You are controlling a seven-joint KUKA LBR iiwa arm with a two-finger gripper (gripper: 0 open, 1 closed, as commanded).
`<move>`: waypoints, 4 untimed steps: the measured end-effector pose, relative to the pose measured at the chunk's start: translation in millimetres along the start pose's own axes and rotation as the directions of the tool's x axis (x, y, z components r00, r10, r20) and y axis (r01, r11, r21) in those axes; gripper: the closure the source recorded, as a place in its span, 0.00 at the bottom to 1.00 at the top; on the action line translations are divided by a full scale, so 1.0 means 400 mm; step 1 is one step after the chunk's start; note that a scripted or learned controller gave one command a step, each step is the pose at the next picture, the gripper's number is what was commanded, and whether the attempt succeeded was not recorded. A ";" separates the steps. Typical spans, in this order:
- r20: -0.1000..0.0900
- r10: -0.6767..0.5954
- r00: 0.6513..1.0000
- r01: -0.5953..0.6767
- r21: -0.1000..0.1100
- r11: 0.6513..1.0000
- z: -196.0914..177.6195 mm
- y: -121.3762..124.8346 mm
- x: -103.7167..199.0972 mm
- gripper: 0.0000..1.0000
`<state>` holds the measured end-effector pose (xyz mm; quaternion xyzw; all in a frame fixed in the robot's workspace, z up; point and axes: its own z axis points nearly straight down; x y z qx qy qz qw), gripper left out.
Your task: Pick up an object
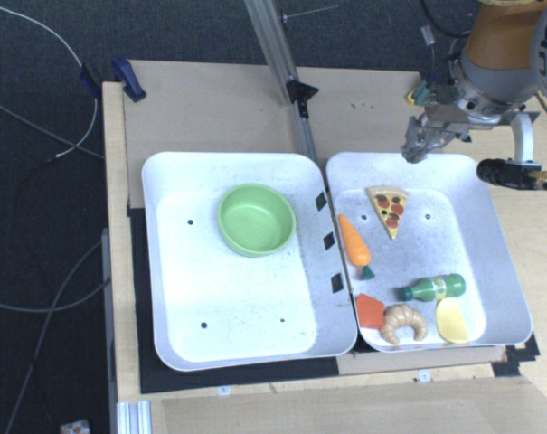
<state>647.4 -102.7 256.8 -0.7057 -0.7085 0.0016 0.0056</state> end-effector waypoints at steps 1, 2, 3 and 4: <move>-0.001 -0.001 1.000 0.001 0.003 1.000 0.032 -0.031 0.127 1.00; 0.001 0.000 1.000 0.000 0.005 1.000 0.060 -0.070 0.261 1.00; 0.000 0.000 1.000 0.000 0.007 1.000 0.035 -0.129 0.372 1.00; 0.001 -0.002 1.000 0.001 0.007 1.000 0.025 -0.182 0.486 1.00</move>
